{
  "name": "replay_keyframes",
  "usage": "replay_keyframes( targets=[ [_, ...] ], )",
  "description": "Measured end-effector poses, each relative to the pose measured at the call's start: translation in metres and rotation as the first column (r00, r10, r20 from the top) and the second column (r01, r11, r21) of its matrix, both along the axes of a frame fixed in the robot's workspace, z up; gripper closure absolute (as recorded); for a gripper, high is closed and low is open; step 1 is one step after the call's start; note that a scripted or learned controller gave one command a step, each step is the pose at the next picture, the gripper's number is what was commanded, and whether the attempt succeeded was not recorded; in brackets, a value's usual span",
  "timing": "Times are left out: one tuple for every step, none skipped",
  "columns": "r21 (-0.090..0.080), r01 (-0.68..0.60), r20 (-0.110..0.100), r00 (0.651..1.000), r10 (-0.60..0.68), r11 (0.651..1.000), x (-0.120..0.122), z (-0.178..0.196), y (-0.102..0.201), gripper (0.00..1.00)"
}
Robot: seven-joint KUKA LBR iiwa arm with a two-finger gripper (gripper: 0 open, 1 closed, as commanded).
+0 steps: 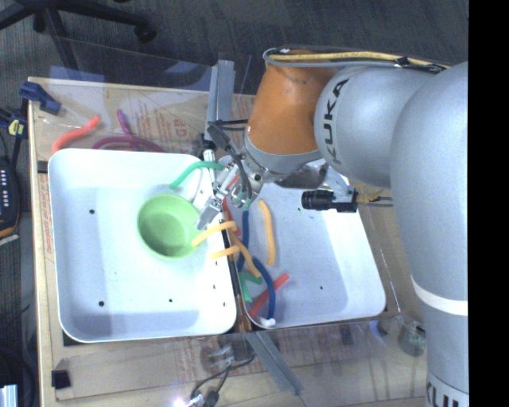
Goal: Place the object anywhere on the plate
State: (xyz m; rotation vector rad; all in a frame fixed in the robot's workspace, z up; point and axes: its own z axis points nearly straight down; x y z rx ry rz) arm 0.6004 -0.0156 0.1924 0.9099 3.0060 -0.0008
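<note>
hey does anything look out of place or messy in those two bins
Yes. A tangle of coloured strands straddles the divider between the bins instead of lying inside one. The green plate in the left bin looks tilted on its side, pushed toward that bin's right wall, just beside the gripper.

Dark grey carpeted floor [159,32] beyond the desk; black chair base [95,20] with castors at top left; pale wooden desk [151,107] top with printed markings; dark cables [8,183] along the left edge
</note>
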Motion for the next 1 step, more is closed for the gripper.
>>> replay_keyframes(
  targets=[
    [0.0, 0.0, 0.0, 1.0, 0.0, 1.0, 0.0, 0.0, 0.0, 0.0]
  ],
)
